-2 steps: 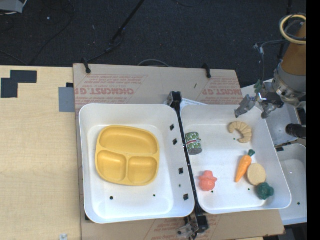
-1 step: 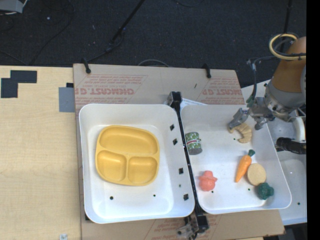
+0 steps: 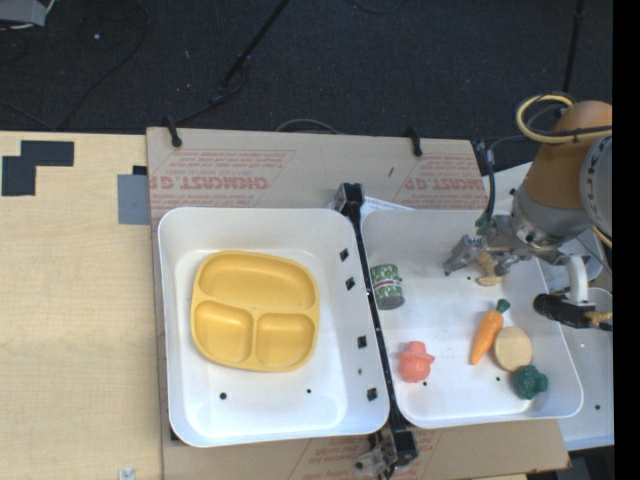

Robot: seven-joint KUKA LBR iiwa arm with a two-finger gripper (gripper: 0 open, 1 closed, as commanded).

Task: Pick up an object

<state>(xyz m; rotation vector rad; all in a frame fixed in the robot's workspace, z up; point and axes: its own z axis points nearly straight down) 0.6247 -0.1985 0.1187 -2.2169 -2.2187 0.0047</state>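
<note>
A wooden bench (image 3: 70, 318) is backed by dark floor. In the right bin (image 3: 440, 393), an orange carrot (image 3: 486, 334) lies at 4 o'clock. The gripper (image 3: 487, 261), at 2 o'clock, is seen spread open.

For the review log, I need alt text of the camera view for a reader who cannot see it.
The grey arm's gripper hangs low over the back of the right bin, which holds a green can, pink toy, carrot, tan round piece and dark green piece. The left bin holds a yellow divided plate.
</note>
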